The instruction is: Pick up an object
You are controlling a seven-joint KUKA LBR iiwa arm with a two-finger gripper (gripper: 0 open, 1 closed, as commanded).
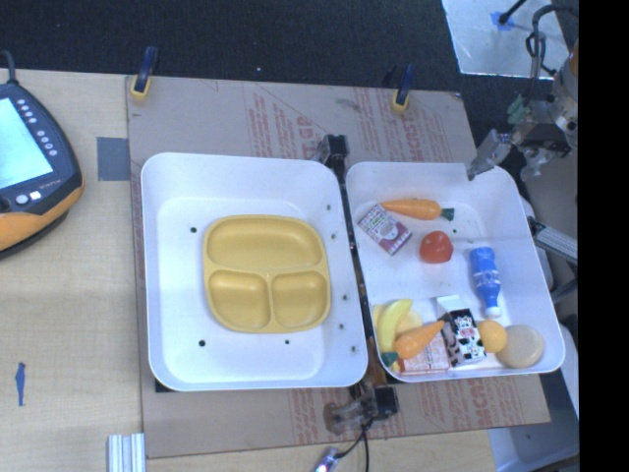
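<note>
- The two-finger gripper [499, 151] hung past the right white bin's [519, 209] far rim; its grip state could not be told.
- An orange plastic carrot [413, 207] and a red tomato [436, 247] lay apart, with bare floor between them.

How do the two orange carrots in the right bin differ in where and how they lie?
The orange carrot with green top lies near the far wall of the right white bin, nearly level across the view, on bare floor. The orange carrot by the yellow banana lies tilted at the near end, crowded among other items. Both are orange and tapered.
</note>
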